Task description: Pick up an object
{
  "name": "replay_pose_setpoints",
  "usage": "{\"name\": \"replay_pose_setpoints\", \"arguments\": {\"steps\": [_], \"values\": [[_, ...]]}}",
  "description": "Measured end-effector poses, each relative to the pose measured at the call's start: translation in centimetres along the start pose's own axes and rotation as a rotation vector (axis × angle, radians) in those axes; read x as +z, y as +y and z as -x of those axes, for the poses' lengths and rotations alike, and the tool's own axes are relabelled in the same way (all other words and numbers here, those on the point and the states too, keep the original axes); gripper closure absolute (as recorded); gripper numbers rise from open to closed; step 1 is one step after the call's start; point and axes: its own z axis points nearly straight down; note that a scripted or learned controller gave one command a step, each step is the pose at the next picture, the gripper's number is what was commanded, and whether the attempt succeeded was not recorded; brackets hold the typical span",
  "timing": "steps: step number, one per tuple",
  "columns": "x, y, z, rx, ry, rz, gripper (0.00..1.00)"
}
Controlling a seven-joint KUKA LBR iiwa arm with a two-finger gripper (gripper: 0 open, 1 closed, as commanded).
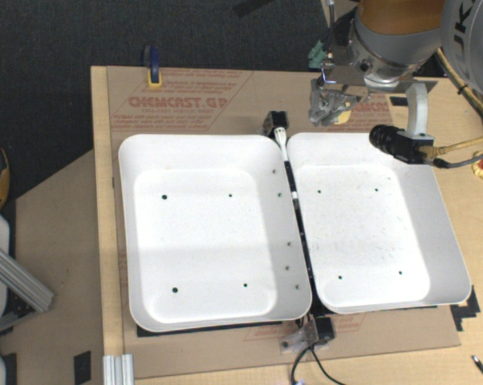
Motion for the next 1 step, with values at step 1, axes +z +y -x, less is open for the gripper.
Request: {"name": "replay_pose_setpoints", "arguments": {"steps": [1], "values": [[8.26,5.55,-3.46,-0.008,0.001,-0.006,1.00]]}}
